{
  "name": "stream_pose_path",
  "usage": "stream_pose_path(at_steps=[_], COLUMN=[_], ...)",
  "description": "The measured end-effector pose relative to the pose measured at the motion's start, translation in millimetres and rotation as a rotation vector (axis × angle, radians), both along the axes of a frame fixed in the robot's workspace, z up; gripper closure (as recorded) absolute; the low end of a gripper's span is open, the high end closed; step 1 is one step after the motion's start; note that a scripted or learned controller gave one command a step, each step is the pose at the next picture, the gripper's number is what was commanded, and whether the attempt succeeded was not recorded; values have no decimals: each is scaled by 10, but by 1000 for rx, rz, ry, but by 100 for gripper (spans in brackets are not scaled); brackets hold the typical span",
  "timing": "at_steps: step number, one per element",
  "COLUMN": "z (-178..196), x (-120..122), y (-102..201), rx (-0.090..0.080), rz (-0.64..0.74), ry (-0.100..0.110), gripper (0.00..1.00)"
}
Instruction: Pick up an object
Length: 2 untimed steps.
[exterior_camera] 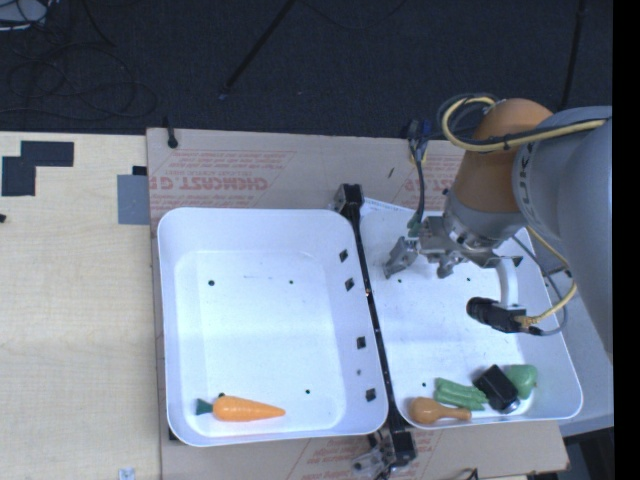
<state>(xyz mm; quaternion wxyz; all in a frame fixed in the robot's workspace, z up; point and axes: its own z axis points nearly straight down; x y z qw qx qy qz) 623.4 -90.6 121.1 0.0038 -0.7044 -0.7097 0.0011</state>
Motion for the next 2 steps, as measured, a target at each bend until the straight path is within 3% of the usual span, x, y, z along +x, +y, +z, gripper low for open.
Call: stream_pose_path(at_steps=[1,2], z=[-173,-65], x=[207,199], y=[79,68], rx=[-3,-3], rz=[-5,-6], ry=[-5,-3], gripper=[0,100])
